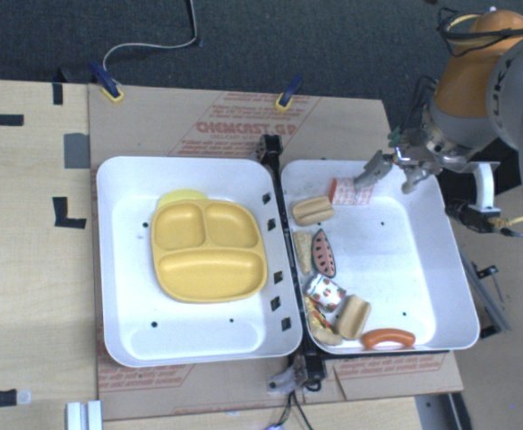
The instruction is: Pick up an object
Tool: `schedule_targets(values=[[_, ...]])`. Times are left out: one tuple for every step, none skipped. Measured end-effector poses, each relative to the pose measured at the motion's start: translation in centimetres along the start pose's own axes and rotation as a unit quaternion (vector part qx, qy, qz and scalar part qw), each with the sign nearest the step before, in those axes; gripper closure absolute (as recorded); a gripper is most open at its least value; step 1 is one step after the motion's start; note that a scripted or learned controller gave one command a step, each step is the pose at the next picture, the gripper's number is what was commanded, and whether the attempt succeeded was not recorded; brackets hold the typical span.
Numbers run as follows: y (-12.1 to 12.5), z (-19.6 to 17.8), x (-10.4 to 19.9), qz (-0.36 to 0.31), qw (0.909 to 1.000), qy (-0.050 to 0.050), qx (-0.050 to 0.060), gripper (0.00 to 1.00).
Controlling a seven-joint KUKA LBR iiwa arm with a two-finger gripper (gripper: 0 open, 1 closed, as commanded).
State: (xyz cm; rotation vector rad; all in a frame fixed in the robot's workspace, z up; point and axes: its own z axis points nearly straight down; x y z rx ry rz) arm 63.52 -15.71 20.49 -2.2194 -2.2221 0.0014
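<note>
2 white bins (123,267) on cardboard-covered bench (235,124).

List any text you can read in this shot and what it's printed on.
"CHEMCAST GP", red print on the brown cardboard sheet behind the bins.
More red print along the cardboard's front edge: too small to read.
Red-and-white packet in the right bin: markings blurred, unreadable.

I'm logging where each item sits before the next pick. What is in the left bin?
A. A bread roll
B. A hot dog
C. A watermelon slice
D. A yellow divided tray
D: the yellow divided tray lies in the left bin, while the toy foods, such as the watermelon slice and the bread roll, are all in the right bin.
</note>
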Motion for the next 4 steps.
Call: schedule_targets(values=[[2.4,11.5,0.3,0.000,1.0000,-0.001,-0.004,0.00],[3.4,11.9,5.8,0.000,1.0000,0.000,-0.002,0.00],[3.4,11.0,5.8,-0.001,1.0000,-0.001,-0.001,1.00],[0.0,2.0,11.9,-0.001,1.0000,0.000,-0.001,1.00]])
